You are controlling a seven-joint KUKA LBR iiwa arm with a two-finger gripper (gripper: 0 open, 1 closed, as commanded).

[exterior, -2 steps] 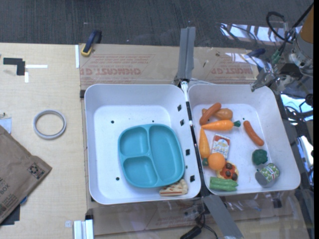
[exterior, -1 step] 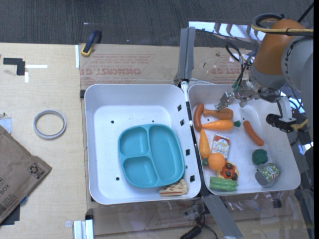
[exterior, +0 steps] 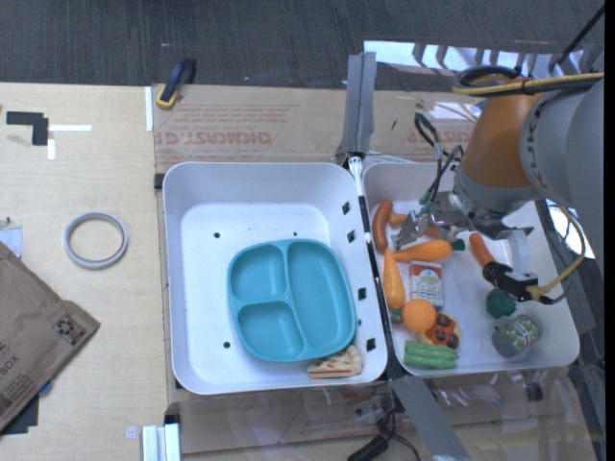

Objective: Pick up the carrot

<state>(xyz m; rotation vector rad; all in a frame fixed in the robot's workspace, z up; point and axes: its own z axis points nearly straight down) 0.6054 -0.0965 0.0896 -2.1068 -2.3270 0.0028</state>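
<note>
Several play foods crowd the right white bin point(exterior: 562, 339). The grey two-finger gripper point(exterior: 420, 225) hovers low; its opening cannot be told. Just below it lies the orange plastic carrot point(exterior: 423, 252), suggesting approach; next, descend and close squarely.

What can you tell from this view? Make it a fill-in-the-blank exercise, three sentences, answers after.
1. The teal divided plate lies in the ____ bin.
2. The gripper is over the ____ bin, beside the carrot.
3. The tape ring on the bench lies ____ both bins.

Missing words: left; right; outside
</note>
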